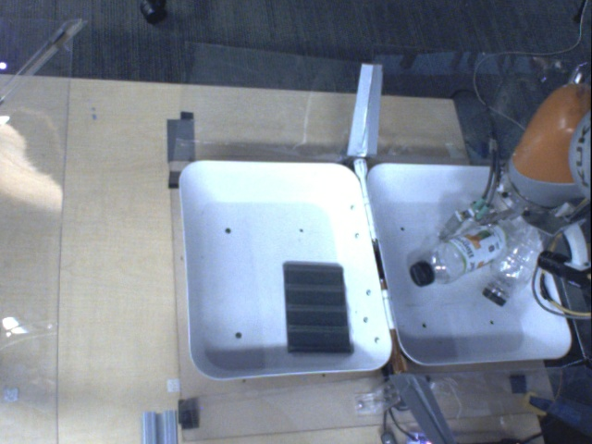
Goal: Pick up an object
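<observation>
Nearest the camera, the left bin holds a dark ribbed block, lying flat toward its front right part and well apart from the arm. It looks stiff, matte and flat-sided, probably the steadier thing to pinch across its short width, though its weight cannot be judged. Farther back and to the right, the right bin holds a clear plastic bottle on its side, its dark cap pointing toward the divider between the bins and its label facing up. A second clear, crumpled-looking plastic piece lies just beside it, with a small dark cap near its front end. The bottle seems light, thin-walled and slick, so it would likely dent and roll; a hold across the body near the label or at the stiffer neck would suit it best. The gripper sits at the bottle's far end, close over it; whether it is spread or pinching anything cannot be told here. The orange-banded arm rises behind on the desk's right.
</observation>
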Controlling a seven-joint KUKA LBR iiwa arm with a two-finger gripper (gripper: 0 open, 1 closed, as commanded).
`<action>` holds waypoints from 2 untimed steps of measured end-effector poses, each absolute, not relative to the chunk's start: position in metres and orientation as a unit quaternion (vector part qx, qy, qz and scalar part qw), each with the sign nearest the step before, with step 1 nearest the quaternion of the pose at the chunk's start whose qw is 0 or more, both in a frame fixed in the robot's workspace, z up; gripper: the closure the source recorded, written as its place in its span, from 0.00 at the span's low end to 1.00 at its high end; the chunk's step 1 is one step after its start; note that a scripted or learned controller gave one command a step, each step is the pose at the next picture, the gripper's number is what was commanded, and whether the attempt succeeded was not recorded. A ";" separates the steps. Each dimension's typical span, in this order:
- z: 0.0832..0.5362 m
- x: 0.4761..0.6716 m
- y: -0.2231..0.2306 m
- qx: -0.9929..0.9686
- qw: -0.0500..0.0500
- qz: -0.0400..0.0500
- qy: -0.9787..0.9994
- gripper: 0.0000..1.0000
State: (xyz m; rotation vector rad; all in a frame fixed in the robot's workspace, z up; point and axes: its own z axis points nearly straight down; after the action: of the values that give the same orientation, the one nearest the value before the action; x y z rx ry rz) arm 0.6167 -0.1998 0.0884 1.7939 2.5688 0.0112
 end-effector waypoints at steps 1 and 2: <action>0.099 0.608 -0.199 0.538 0.002 0.002 0.843 0.00; 0.089 0.579 -0.200 0.441 0.006 0.005 0.897 0.00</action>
State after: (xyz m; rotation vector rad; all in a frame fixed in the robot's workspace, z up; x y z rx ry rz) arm 0.5790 -0.2003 0.0894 1.3811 2.8090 0.0144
